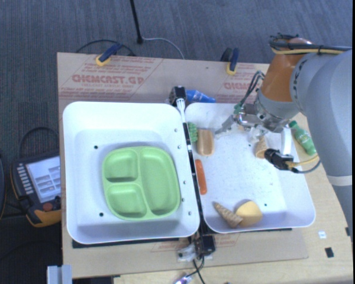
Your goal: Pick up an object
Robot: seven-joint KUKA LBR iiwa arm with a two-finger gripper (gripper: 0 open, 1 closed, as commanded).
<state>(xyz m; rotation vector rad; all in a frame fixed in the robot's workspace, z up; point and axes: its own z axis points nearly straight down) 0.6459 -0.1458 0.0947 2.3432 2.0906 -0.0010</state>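
objects to pick lie in the right bin (296, 218), and no one of them is named by the task, so i judge which is easiest. nearest, at the near wall, a waffle cone (226, 213) lies beside a yellow round piece (249, 211), the two touching. they look like toy food, so probably light and stiff; the cone is narrow and could be pinched across its middle, while the round piece may roll or slip from the pads. further, an orange carrot (201, 176) lies along the left wall, too close to it for an easy grip. beyond it a bread roll (205, 141) and a green piece (193, 133) sit near the far left corner. a green bottle (302, 137) lies at the right side, partly under the arm. the gripper (261, 136) hangs over the far right part of this bin; i cannot tell how the jaws stand, or if they have anything. the left bin (83, 218) has a green divided plate (141, 181).
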